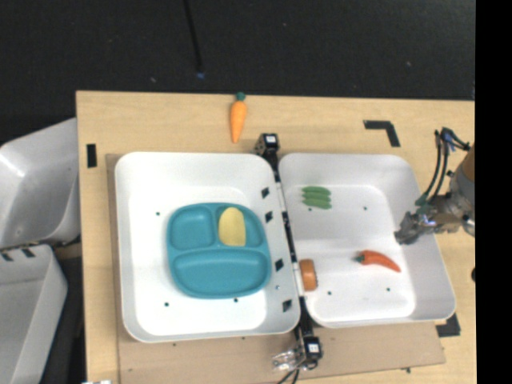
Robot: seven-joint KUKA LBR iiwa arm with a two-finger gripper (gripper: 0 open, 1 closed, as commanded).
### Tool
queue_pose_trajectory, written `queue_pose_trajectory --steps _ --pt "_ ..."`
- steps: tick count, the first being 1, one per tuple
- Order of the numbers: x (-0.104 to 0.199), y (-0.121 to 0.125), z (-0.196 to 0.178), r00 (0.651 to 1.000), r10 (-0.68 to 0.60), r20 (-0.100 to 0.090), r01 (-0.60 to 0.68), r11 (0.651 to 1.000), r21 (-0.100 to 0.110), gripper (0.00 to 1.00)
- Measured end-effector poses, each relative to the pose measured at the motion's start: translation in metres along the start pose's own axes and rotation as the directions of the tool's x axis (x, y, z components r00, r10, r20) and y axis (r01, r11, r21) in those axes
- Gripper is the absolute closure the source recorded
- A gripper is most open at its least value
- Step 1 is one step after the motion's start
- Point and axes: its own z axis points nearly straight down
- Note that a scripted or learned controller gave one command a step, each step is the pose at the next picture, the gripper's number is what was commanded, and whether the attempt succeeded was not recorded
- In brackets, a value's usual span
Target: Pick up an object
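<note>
Hand (410,229) at right bin's (400,310) right rim, finger state can't tell; nearest pick, small red-orange plastic chili pepper (378,260), prob. light, stiff, slick—pinch across mid-body.

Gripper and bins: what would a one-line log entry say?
gripper: right bin's right edge, nothing held | red pepper: nearest | yellow item: blue tray, left bin
</note>
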Motion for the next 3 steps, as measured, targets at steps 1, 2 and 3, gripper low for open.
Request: queue_pose_trajectory --steps 1,2,3 --pt "0.044 0.023 0.0 1.0 -0.004 -0.002 0.004 1.0 0.001 1.0" --pt "0.094 0.035 -0.013 1.0 -0.005 -0.002 0.005 1.0 0.0 1.0" --pt "0.146 0.044 -0.006 1.0 -0.002 -0.002 0.002 1.0 0.004 1.0"
